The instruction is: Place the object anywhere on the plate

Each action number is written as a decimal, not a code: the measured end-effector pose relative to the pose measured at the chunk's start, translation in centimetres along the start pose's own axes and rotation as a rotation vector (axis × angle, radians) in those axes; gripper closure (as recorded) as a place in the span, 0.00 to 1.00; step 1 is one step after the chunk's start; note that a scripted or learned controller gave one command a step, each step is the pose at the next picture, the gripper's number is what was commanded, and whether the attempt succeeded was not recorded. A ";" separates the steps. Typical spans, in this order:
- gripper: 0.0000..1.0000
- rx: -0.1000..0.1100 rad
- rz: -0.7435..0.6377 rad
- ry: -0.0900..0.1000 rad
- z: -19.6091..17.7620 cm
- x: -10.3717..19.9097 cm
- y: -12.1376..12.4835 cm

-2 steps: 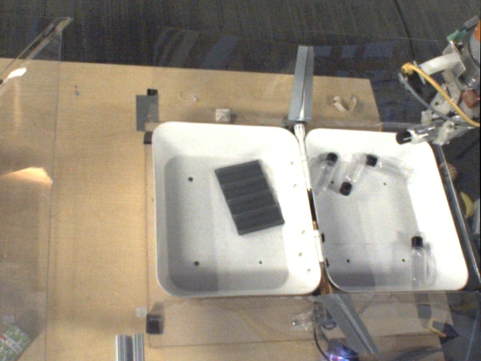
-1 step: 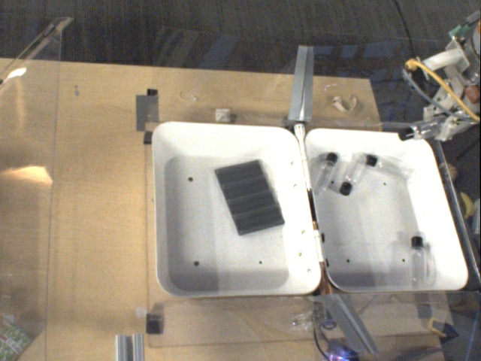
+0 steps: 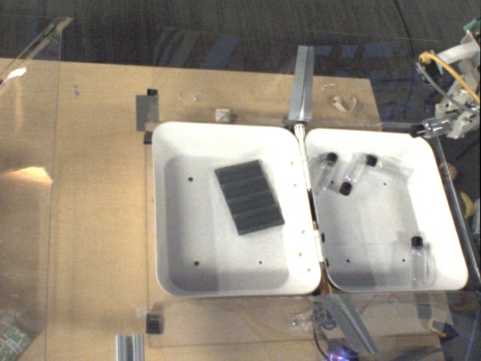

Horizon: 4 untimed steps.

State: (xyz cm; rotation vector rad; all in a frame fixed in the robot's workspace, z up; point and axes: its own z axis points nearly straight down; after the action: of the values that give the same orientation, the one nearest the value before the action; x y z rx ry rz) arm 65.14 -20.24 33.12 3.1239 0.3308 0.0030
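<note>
Nearest me, a small black block sits at the front of the wooden bench. Beyond it lies the left bin, white and shallow. A dark grey ribbed plate lies flat in its middle, turned at a slant, with nothing on it. The right bin touches the left bin along one side. Three clear vials with black caps lie close together in its far left corner. A fourth vial lies alone near its front right corner. The gripper hangs above the right bin's far right corner, well apart from every vial. I cannot tell whether it is released or clenched.
</note>
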 end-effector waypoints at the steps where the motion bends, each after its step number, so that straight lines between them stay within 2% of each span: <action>1: 1.00 -0.001 -0.045 -0.001 0.4 1.1 -0.4; 2: 1.00 0.001 -0.021 0.001 0.0 1.3 -9.1; 3: 1.00 0.000 0.007 0.001 -2.1 0.9 -4.4; 4: 1.00 0.001 -0.013 -0.002 -0.7 1.9 -4.0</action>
State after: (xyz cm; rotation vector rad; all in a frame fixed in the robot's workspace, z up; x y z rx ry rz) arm 66.15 -15.99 33.86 3.1221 0.3509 0.0005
